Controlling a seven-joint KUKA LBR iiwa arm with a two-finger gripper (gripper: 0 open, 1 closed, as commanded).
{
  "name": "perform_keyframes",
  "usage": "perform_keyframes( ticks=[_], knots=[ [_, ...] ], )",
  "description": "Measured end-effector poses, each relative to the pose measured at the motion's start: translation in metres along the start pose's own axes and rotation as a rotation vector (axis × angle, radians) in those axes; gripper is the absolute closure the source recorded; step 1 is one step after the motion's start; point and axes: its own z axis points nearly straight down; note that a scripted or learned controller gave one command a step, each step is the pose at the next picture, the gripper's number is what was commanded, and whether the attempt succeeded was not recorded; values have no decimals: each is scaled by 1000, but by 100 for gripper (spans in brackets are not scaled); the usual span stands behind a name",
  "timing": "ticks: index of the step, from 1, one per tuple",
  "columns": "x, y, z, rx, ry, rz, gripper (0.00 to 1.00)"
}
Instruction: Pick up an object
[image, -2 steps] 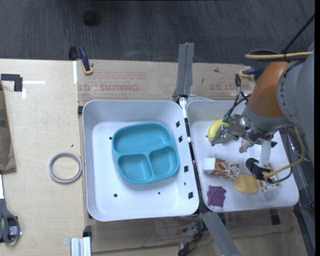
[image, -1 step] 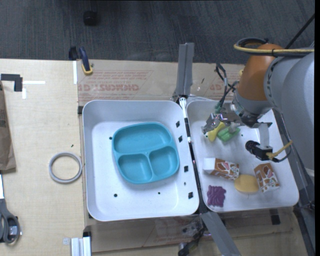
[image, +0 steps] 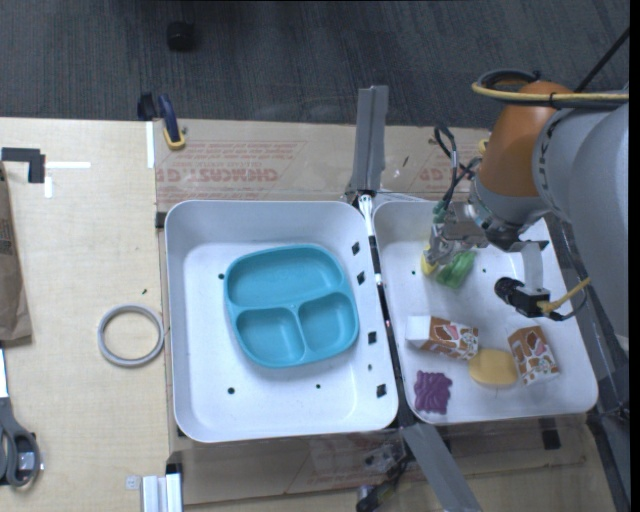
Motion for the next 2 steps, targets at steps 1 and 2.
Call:
perform_keyframes(
  ticks=[1,2],
  knots=[
    [-7,7,-27,4,3,-42,100],
    [-7,7,-27,5,3,-43,0]
  ],
)
